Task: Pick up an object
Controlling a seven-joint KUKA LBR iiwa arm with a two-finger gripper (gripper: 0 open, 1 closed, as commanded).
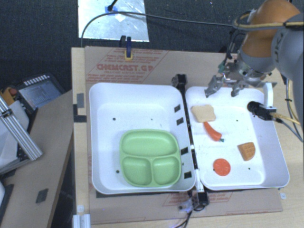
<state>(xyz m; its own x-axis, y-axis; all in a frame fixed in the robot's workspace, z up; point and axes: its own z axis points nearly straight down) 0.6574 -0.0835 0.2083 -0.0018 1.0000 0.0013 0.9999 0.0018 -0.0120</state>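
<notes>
Below the open pincer (222, 90), bread slice (203, 113)

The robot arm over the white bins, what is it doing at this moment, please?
The gripper hangs open above the far edge of the right bin, holding nothing. Below it lie a slice of bread, a carrot, a tomato slice and an orange-brown piece of food, all untouched. The bread lies nearest the gripper. The left bin holds a green divided plate. No pick has been made yet.
</notes>
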